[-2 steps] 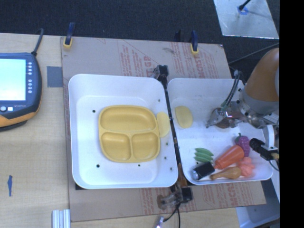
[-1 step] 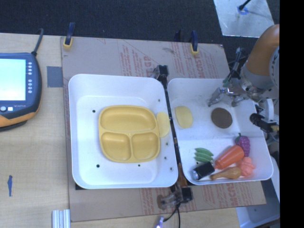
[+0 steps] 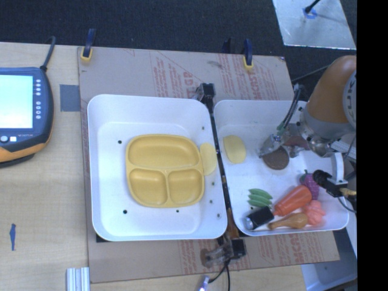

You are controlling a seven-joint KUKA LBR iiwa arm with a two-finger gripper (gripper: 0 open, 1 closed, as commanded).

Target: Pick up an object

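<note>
Hovering at three o'clock in the right shallow white plastic bin (image 3: 242, 111), the metal two-finger gripper (image 3: 274, 149) sat over a round dark-brown disc (image 3: 277, 160); its grasp state could not be told. Risk: the flat disc slipping out. Green pea pod (image 3: 259, 196) and orange plastic carrot (image 3: 293, 199) lay toward six o'clock.
</note>
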